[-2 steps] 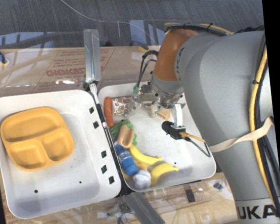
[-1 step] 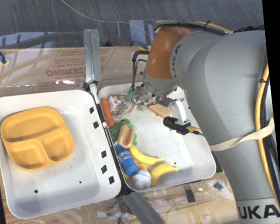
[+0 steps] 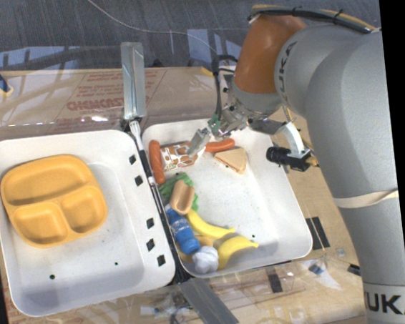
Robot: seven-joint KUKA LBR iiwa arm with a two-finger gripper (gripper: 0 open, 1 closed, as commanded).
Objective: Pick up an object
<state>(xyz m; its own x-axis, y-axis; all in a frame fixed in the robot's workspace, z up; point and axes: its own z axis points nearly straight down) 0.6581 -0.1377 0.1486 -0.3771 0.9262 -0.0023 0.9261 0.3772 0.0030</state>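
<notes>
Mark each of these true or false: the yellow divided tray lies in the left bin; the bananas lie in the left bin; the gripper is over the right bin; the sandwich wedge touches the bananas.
1. The yellow divided tray lies in the left bin. True.
2. The bananas lie in the left bin. False: they lie in the right bin, near its front edge.
3. The gripper is over the right bin. True.
4. The sandwich wedge touches the bananas. False: bare bin floor separates them.
</notes>
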